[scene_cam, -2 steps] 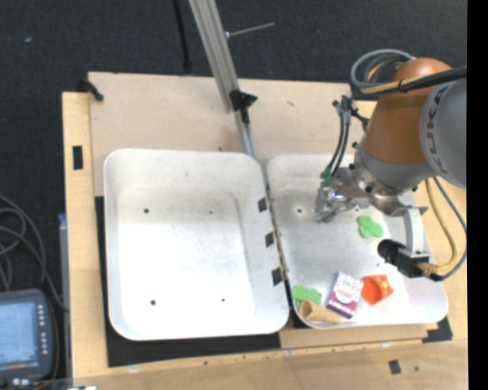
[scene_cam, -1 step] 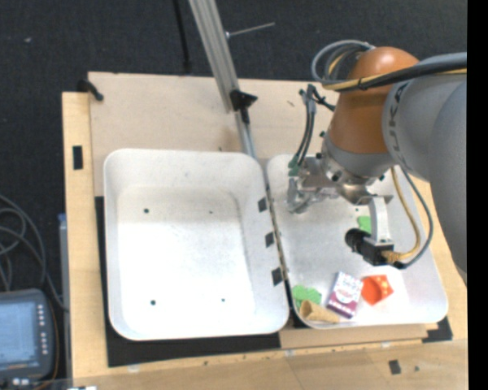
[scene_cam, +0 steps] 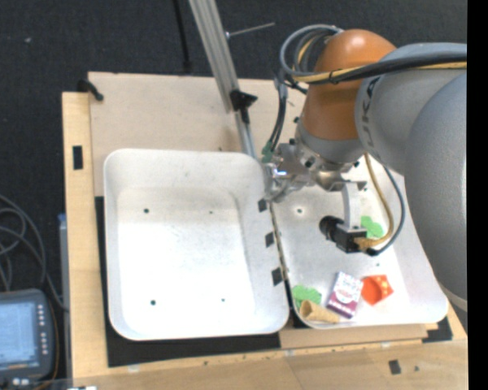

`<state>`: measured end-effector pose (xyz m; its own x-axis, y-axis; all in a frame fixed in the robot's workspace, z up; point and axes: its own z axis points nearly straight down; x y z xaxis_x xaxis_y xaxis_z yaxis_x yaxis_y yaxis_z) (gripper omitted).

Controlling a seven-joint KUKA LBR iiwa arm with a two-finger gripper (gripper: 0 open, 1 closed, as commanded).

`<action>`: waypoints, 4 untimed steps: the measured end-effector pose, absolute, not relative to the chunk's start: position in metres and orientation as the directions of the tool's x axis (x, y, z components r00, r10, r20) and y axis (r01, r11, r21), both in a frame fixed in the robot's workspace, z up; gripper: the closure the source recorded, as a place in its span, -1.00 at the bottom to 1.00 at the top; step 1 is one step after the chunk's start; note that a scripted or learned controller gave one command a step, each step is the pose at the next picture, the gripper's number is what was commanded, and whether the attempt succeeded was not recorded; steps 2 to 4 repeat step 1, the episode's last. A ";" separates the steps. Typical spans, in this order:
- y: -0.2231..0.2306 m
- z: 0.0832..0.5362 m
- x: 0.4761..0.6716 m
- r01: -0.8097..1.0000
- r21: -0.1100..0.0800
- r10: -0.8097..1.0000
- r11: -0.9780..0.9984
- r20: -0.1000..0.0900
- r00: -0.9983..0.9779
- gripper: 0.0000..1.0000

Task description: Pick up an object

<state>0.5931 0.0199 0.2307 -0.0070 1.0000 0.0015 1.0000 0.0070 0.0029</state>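
Approach step, by the look of it: the tool hangs over the far left corner of the right bin, hard by the wall shared with the left bin. Spread or pressed together, I cannot tell. The likeliest pick, the packet, lies well apart at the near rim, between a cone and an orange block. Its long axis runs roughly far-to-near, slightly tilted. Next, I'd say: travel there and line up across that axis.

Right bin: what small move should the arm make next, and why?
Probably slide the gripper toward the right bin's near edge, over the box. The box, orange block, cone and a green piece cluster there, while the gripper sits near the bin's far corner.
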 end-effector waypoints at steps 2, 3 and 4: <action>0.070 0.224 0.606 1.000 0.001 1.000 0.006 0.001 -0.006 1.00; 0.070 0.224 0.606 1.000 0.001 1.000 0.006 0.001 -0.006 1.00; 0.070 0.224 0.606 1.000 0.001 1.000 0.006 0.001 -0.006 1.00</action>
